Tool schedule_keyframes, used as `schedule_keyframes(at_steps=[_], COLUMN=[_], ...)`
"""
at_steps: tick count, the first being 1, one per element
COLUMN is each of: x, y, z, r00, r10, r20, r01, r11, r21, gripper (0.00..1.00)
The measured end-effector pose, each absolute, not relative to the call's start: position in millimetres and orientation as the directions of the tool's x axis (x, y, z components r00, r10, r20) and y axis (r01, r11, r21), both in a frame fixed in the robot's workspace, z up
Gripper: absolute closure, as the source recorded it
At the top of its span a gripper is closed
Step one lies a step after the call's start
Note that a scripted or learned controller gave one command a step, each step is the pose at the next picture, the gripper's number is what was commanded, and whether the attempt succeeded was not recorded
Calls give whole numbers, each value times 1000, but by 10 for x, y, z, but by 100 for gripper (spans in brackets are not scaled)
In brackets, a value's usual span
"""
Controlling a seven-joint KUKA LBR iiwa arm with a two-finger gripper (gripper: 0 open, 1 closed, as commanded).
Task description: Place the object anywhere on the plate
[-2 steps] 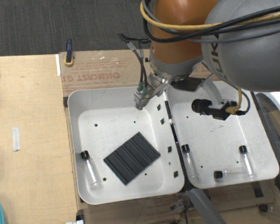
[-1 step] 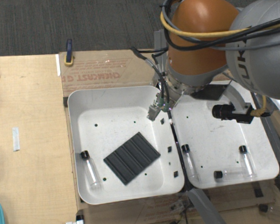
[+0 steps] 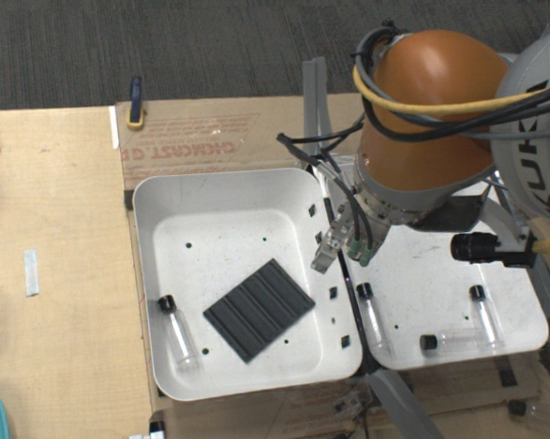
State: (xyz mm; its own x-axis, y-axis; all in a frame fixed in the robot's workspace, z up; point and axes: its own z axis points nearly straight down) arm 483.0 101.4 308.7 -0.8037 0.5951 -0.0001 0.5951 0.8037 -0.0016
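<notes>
Dark ribbed plate (image 3: 260, 310) lay flat and tilted in the left bin (image 3: 156, 269), lower centre of frame. The object to place couldn't be picked out for sure; clear tubes with black caps, e.g. one tube (image 3: 177, 335) at the left bin's lower left, looked light, rigid, slippery, probably best pinched mid-barrel. Gripper (image 3: 341, 245) hung over the seam between bins, centre-right, under the orange wrist band (image 3: 427, 109). Couldn't tell its state, nothing seen in it.
</notes>
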Motion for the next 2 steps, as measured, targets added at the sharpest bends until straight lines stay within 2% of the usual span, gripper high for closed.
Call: schedule_keyframes(at_steps=[1,2], x=[4955,5080], y=[1513,1425], z=[2525,2682], r00=[-963,-973], r10=[268,232], r20=[2,-2], r01=[268,232], r11=[963,973], r21=[-1,0], gripper=[100,100])
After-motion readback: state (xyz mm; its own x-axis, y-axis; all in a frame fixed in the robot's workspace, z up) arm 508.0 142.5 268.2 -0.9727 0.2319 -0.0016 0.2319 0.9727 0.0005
